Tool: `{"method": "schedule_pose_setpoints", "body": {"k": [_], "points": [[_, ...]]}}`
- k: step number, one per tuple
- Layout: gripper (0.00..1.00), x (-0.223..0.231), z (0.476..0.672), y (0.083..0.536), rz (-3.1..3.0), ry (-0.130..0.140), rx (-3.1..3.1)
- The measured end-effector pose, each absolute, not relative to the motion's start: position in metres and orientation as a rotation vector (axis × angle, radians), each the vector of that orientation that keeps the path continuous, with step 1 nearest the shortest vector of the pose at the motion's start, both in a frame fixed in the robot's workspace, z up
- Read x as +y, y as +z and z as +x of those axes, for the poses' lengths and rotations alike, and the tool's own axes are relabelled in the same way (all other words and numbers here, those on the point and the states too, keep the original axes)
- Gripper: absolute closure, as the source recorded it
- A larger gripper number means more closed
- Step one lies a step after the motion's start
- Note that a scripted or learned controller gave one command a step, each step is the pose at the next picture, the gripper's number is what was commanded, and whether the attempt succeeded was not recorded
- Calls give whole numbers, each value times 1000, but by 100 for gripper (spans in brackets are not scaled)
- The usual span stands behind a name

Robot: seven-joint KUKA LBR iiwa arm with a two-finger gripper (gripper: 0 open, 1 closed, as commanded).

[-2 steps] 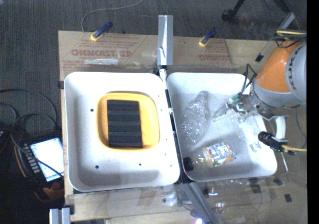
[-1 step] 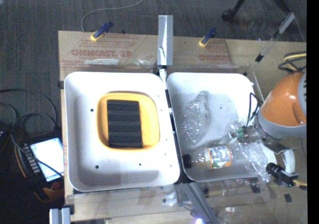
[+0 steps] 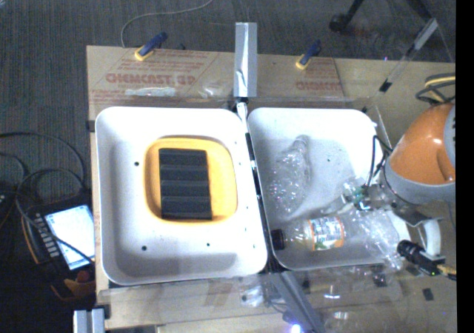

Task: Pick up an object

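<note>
The right bin [image 3: 333, 123] holds clear plastic bottles. One crumpled bottle [image 3: 291, 167] lies near the bin's middle left. A labelled bottle [image 3: 318, 233] with a black cap lies on its side along the front wall. More crumpled clear plastic [image 3: 378, 231] sits in the front right corner. My arm, with its orange band [image 3: 424, 148], reaches in over the bin's right edge. My gripper [image 3: 366, 197] is low at the right side, just above and right of the labelled bottle, mostly hidden under the wrist.
The left bin [image 3: 118, 198] holds a yellow block with a black ridged top [image 3: 189, 180]. A metal post [image 3: 244, 58] stands behind the divide between the bins. Cables and a small screen [image 3: 67, 231] lie on the floor at the left.
</note>
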State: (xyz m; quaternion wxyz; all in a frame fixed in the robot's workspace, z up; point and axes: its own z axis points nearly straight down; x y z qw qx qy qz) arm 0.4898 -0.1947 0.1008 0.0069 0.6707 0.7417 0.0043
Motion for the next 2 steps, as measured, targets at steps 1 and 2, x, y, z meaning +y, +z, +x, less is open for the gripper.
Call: {"method": "schedule_pose_setpoints", "body": {"k": [1,2], "points": [[100,-145,501,195,2124,-1,2315],[100,-144,502,203,2122,-1,2318]]}}
